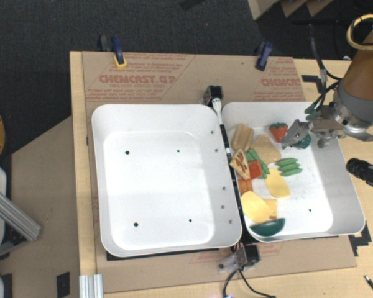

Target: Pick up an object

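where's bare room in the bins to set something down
The left bin has a bare floor from wall to wall. In the right bin, the floor is bare along the right wall, from the green beans down to the front rim. It is crowded along the divider, from the bread to the dark green piece, and under the gripper.

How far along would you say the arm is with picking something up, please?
Early stage. The gripper hangs over the right bin, next to the red piece; whether it grips anything cannot be told. In hand: closing in on that far corner. Left: grasp and lift. The green pods and yellow pieces lie loose in the bin.
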`<state>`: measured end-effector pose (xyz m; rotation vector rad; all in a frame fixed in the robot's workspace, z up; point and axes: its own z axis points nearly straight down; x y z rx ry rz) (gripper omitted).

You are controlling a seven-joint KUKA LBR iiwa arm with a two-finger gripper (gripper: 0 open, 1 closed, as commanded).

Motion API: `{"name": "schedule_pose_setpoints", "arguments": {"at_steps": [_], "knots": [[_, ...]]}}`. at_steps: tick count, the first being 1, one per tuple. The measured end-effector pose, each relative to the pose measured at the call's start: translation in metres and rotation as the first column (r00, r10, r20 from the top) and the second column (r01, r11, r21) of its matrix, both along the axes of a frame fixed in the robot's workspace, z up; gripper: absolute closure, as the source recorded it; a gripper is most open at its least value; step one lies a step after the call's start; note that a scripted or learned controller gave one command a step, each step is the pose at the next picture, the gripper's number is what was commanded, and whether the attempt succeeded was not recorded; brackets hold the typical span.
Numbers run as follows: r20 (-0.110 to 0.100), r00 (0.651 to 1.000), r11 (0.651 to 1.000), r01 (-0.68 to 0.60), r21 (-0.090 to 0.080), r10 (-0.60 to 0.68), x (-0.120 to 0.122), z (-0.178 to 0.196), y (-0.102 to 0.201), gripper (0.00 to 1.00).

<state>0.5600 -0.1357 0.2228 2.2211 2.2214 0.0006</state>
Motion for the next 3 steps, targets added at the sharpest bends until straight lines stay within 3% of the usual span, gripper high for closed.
{"name": "schedule_pose_setpoints", "arguments": {"at_steps": [1, 2, 3], "knots": [[-0.015, 1.000, 1.000, 0.000, 0.005, 0.000, -0.041, -0.138, 0.033, 0.00], [0.006, 1.000, 1.000, -0.004, -0.002, 0.004, 0.043, -0.138, 0.040, 0.00], [0.004, 1.000, 1.000, 0.000, -0.002, 0.000, 0.040, -0.127, 0.039, 1.00]]}}
